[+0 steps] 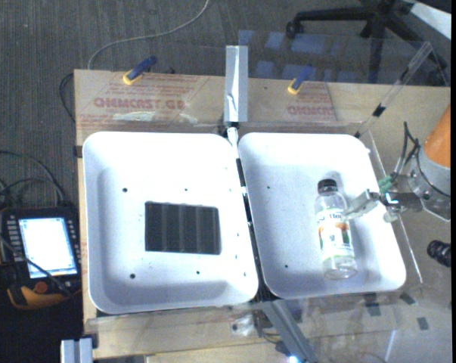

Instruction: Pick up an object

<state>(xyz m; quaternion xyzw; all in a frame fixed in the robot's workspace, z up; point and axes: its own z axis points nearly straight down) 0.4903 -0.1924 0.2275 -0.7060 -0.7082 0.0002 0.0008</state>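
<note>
Your right bin: one clear bottle, lying flat; gripper just beside it, grip state you cannot tell

Clear plastic bottle lay on its side in right bin, toward 3 o'clock edge. Black cap pointed to 12 o'clock, base to 6. White label carried orange and green print.

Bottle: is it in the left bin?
No, the clear bottle with a black cap lies in the right bin; the left bin holds a dark ribbed panel.
</note>
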